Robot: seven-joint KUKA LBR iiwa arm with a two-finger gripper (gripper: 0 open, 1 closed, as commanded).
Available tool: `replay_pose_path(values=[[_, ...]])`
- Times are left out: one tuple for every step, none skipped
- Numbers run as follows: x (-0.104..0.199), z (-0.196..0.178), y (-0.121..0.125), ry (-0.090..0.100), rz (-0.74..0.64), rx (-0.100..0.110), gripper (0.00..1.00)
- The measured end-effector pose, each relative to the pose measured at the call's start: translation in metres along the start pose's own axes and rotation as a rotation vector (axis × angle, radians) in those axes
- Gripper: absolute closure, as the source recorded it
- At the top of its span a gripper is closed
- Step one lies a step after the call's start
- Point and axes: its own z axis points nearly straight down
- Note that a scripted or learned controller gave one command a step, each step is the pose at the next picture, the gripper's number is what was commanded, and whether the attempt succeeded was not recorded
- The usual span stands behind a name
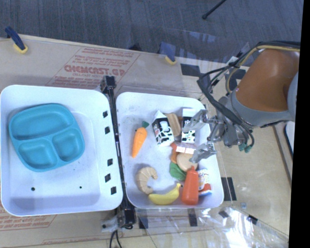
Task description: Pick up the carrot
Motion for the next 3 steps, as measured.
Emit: replay_pose_path(values=[[-0.012,0.157,0.037,-0.002,-0.102,-0.002,0.0],[-0.021,0.158,0.095,0.003,-0.025,-0.005,0.0],[-0.022,0.147,0.094,0.0,-0.032,-0.002,1.0]])
